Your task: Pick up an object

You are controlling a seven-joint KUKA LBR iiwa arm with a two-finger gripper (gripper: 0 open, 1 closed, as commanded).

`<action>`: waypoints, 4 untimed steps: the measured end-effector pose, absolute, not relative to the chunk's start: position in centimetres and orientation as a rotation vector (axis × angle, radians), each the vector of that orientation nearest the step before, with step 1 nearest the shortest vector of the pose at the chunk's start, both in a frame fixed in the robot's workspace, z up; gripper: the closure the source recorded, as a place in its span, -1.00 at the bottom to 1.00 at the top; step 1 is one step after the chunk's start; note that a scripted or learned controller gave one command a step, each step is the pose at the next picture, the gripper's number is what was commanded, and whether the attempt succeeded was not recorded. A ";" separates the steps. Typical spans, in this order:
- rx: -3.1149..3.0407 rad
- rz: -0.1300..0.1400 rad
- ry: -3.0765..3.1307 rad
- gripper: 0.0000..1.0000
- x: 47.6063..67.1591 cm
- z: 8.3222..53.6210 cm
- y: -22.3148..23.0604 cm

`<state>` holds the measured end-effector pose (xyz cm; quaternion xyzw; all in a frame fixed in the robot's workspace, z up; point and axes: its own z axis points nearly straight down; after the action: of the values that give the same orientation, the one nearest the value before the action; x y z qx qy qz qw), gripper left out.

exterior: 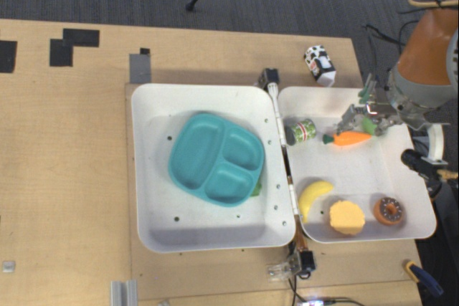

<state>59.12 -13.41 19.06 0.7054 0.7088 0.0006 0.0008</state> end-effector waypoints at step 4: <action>2.165 0.007 2.270 -1.00 61.0 8.7 -9.0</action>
<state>61.04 -8.99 8.66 0.6900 0.7238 0.0021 0.0023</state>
